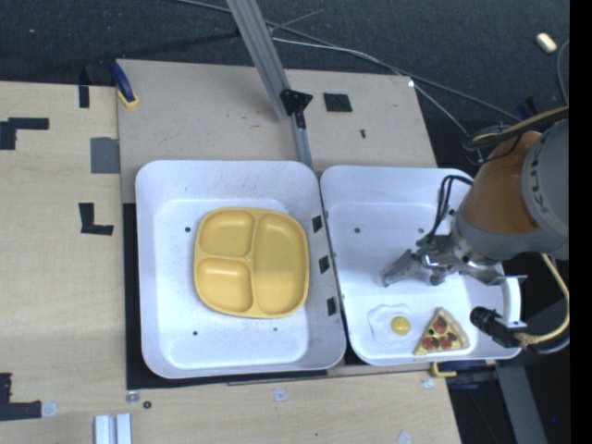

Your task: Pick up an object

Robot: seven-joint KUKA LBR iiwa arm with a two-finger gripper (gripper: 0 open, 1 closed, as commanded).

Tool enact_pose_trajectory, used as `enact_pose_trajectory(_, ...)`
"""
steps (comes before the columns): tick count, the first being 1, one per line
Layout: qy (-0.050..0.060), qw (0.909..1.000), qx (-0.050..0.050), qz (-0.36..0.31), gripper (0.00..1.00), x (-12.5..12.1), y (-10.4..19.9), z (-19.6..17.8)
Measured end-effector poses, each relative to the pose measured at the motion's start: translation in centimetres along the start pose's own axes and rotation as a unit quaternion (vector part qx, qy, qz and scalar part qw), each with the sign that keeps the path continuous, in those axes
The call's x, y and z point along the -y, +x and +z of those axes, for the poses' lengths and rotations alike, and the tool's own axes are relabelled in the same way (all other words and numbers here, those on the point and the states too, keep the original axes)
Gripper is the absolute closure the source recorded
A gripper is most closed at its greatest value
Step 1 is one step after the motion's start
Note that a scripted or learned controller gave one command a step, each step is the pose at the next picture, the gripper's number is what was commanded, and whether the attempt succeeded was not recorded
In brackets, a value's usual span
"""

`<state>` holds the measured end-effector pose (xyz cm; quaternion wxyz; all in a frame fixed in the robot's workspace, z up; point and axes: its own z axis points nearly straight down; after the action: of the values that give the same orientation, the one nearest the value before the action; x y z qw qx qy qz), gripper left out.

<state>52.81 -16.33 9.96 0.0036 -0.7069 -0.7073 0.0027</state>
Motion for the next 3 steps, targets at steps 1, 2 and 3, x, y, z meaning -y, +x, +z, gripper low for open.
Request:
enact_pose_trajectory(1,-0.003,1.0,0.0,-0.001,1.0,-0.2,0.1,-1.3)
enact_pose_trajectory(2,-0.006,1.0,0.001,-0.001,1.0,0.4,0.9,-6.2)
enact_pose_trajectory(3,-0.006,1.0,0.001,-0.001,1.0,0.2,1.8,-10.8)
